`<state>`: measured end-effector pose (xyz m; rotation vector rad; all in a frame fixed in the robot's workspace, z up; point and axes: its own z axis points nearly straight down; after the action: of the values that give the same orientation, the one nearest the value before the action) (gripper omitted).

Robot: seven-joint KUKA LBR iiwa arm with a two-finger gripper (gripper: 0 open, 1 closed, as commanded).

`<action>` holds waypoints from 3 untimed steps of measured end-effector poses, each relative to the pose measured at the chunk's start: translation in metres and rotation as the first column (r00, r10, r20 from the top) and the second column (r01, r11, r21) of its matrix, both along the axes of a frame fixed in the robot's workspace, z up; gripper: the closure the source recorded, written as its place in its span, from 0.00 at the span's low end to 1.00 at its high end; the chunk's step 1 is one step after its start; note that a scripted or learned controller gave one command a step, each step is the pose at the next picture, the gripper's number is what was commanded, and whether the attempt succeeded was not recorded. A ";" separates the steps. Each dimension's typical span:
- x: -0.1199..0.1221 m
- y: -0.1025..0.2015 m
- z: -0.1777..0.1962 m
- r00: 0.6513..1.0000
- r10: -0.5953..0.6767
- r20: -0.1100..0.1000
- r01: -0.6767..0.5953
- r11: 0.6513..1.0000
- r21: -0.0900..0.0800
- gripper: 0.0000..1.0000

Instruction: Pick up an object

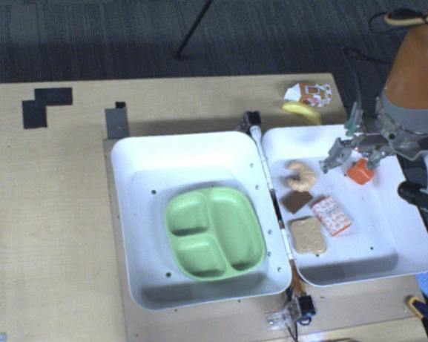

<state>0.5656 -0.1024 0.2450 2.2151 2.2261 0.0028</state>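
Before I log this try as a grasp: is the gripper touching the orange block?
Cannot tell. In the camera view the gripper sits right over the orange block in the right bin, overlapping its top edge, so no contact or gap shows plainly.

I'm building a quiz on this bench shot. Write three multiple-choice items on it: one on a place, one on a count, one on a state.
1. Where does the green divided plate lie?
A. In the left bin
B. In the right bin
C. On the bare bench

2. How many compartments does that plate have?
A. Two
B. Three
C. Five

3. How does the orange block stand to the pincer?
A. Lifted high above the bench between its fingers
B. Lying on the right bin's floor just beside it
C. Resting on the green plate

Answers:
1. A, the plate sits inside the left bin, across the divider from the food items.
2. B, one long section on the right and two smaller ones on the left.
3. B, the block rests on the floor of the right bin, just right of the pincer tips.
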 end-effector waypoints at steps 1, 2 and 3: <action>0.017 -0.019 -0.137 1.000 -0.003 -0.004 0.003 1.000 0.000 0.00; -0.023 -0.004 -0.158 1.000 -0.004 0.004 0.004 1.000 -0.001 0.00; -0.021 -0.003 -0.147 1.000 -0.002 0.009 0.002 1.000 -0.001 1.00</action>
<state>0.5451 -0.1056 0.0979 2.2116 2.2188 0.0114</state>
